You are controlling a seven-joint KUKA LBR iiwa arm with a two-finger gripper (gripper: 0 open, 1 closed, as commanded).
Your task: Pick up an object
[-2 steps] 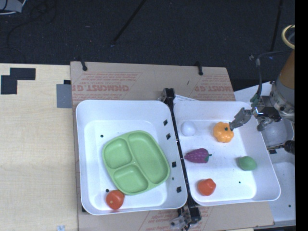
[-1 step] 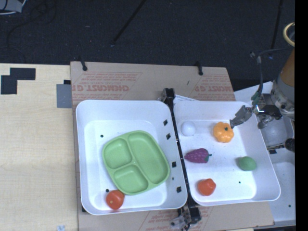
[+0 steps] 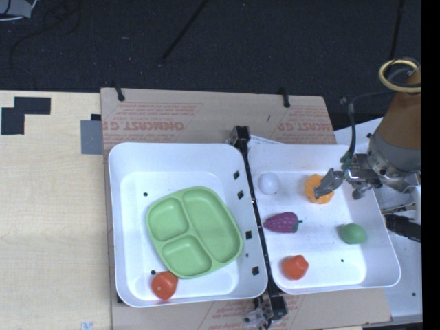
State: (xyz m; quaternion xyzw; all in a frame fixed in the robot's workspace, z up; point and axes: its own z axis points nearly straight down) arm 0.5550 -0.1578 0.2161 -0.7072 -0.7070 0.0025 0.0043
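In the right bin (image 3: pixel 371 277), an orange toy fruit (image 3: pixel 317 189) lies near the back. My gripper (image 3: pixel 344 185) hangs at that fruit's right side with its fingers spread; the left finger (image 3: pixel 330 181) overlaps the fruit's right edge and the other finger stands clear of it. Nothing sits between the fingers. The same bin also holds a white ball (image 3: pixel 269 183), a purple eggplant (image 3: pixel 282 222), a green round toy (image 3: pixel 353 234) and a red toy fruit (image 3: pixel 295 267).
The left bin (image 3: pixel 124 184) holds a green divided plate (image 3: pixel 193 231) and a red tomato (image 3: pixel 164 284) in its front corner. A black divider (image 3: pixel 251 212) runs between the bins. The arm's grey body (image 3: pixel 399 136) rises over the right bin's far right edge.
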